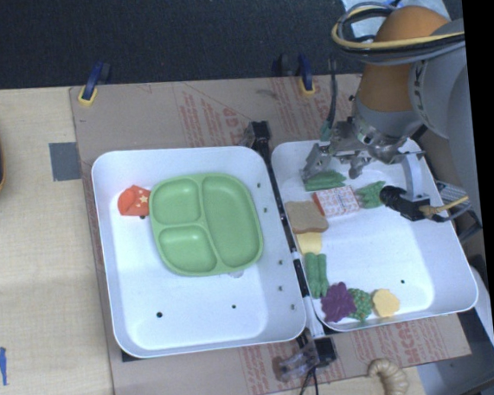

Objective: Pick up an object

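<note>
1. Fingers: can't tell if apart or together; gripper [337,159] sits low at the right bin's [427,262] far end.
2. Likely target: green flat toy [324,180], just beside the gripper, lying in the bin, not held.
3. Risk: toy is flat, fingers may slip off.
4. Crowding: red-white box [335,200], bread slice [305,216], bin wall close.
5. Left bin [138,324]: green divided plate [206,223], red toy [133,201].

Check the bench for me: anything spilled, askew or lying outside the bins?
One thing: a tan curled object lies on the cardboard mat in front of the right bin, outside both bins. The red toy sits wedged beside the green divided plate in the left bin. Nothing looks spilled or broken.
</note>
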`<state>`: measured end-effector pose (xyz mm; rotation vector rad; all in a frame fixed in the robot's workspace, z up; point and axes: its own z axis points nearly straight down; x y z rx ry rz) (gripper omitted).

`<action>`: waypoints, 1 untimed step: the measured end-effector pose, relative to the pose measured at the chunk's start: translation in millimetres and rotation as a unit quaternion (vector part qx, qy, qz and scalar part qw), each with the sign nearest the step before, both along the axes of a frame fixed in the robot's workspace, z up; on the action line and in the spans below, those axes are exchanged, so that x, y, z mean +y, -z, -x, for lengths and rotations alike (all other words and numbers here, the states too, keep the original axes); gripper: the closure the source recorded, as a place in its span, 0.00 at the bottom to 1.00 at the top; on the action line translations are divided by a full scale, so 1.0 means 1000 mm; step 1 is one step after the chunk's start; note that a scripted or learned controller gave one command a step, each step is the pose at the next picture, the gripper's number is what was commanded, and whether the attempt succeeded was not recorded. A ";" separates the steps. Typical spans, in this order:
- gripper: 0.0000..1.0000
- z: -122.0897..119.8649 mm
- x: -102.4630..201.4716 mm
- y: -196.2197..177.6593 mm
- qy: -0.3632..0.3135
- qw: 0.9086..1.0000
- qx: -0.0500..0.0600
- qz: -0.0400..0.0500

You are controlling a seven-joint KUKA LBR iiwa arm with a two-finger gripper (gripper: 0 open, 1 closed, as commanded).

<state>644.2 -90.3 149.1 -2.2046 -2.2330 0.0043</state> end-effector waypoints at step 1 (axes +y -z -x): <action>0.00 -0.013 -0.017 0.059 0.004 1.000 -0.001 0.002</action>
